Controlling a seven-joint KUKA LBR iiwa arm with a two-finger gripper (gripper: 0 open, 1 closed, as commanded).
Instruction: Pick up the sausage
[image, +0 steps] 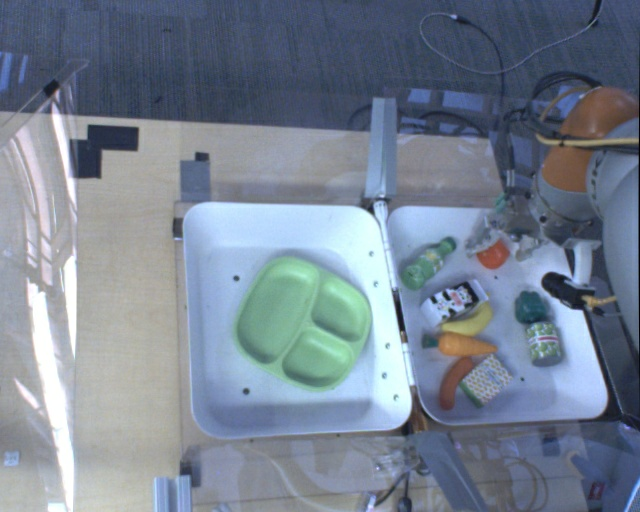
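1. camera view: on the wooden counter (120, 320) stand two shallow white bins side by side, the left bin (205, 330) and the right bin (590, 395).
2. in the left bin lies a green plate with compartments (303, 322), about in the middle of the bin.
3. the sausage (453, 381) lies in the right bin near its front edge. it is reddish-brown, long and a little curved, and it lies free with nothing gripping it.
4. just to the right of the sausage, touching it or almost so, is a small checkered box (487, 379). just above the sausage lies a carrot (466, 346), and over that a banana (470, 321) and a small black and white carton (455, 299).
5. a green bottle (428, 260) lies tilted at the back left of this bin. on the right side are a dark green thing (530, 306) and below it a green can (543, 343).
6. the gripper (505, 235) is at the back of the right bin, well apart from the sausage. it is just above a small red thing (492, 254). if the gripper is open or closed, i cannot tell, the view is too unclear there.
7. the arm (585, 150) comes in from the right, with its orange band at the top right.
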